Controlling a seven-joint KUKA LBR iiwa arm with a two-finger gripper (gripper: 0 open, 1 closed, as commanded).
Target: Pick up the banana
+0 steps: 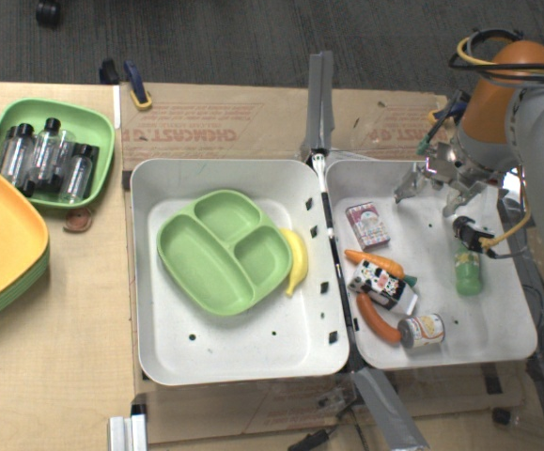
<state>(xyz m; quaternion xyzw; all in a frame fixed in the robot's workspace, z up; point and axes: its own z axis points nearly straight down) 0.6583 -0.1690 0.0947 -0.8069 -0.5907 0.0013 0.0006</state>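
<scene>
We see the banana (296, 259) wedged against the green plate (223, 250); the tool (438, 188), seemingly open and empty, may slip off it.

The yellow banana (296, 259) lies on its side in the left bin (243, 355), its curve hugging the right edge of the green divided plate (223, 250)

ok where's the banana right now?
In the camera view the banana lies in the left bin, against the right edge of the green divided plate, near the divider between the bins. The gripper is over the right bin.
</scene>
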